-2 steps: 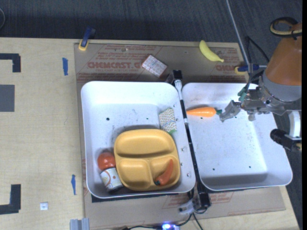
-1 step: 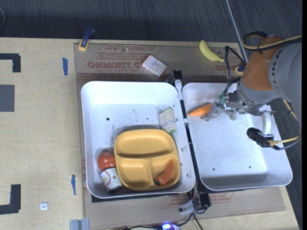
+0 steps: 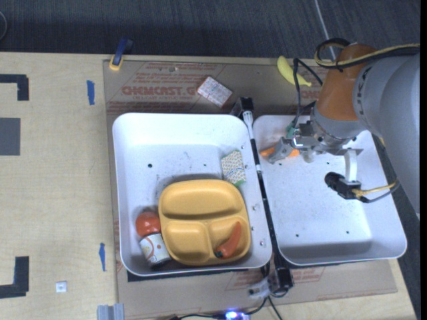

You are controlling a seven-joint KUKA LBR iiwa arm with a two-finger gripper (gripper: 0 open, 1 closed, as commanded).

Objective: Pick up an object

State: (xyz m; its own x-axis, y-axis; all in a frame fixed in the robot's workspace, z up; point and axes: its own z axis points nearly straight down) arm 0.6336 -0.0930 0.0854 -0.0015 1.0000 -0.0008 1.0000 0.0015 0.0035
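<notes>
My gripper (image 3: 293, 145) is low over the far left corner of the right bin (image 3: 333, 239), under the arm's orange band. A small orange object (image 3: 272, 153) lies on the bin floor right at the gripper's left side; whether it is gripped is hidden by the wrist. In the left bin (image 3: 133, 152) a yellow divided tray (image 3: 200, 219) carries a red-orange piece (image 3: 230, 240) in its near right compartment. An orange-red ball (image 3: 147, 224) and a small white can (image 3: 154, 248) sit by the tray's left side. A patterned packet (image 3: 233, 167) lies at the tray's far right.
A black cable connector (image 3: 339, 184) hangs from the arm over the right bin. Behind the bins, a small printed card (image 3: 213, 91) and a yellow object (image 3: 293, 71) lie on the brown board. The ridge between the bins runs just left of the gripper.
</notes>
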